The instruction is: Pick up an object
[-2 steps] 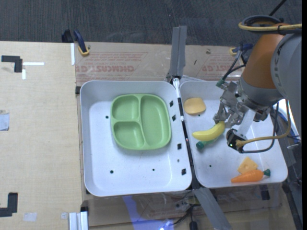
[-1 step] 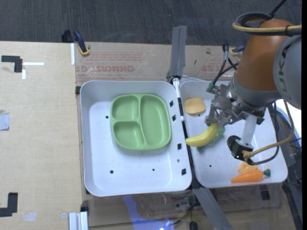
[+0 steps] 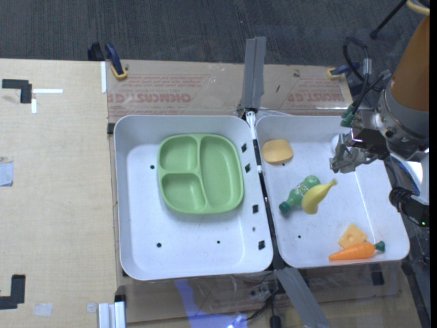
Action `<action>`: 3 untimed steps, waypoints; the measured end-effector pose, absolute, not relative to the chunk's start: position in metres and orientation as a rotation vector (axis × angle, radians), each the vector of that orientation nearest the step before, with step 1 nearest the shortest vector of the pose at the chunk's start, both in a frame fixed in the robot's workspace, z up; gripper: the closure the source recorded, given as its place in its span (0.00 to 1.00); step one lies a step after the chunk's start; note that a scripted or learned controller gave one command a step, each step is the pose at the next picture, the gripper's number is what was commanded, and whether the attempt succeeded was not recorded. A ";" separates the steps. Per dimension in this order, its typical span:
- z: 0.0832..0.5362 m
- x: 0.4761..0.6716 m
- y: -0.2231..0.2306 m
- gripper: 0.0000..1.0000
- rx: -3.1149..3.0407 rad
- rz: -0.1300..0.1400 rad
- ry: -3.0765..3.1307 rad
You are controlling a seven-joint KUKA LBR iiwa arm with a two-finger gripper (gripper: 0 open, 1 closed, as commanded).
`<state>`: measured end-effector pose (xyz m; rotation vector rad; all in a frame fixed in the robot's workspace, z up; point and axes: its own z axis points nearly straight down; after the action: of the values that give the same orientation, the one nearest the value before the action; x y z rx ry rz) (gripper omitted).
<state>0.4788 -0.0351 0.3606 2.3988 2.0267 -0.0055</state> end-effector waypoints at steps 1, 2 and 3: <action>0.403 0.508 -0.006 1.00 2.702 -0.009 1.602; 0.403 0.508 -0.006 0.00 2.702 -0.009 1.601; 0.327 0.503 -0.051 0.00 2.675 -0.008 1.648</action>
<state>0.5034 -0.0513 0.3267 2.6748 1.6484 -0.0083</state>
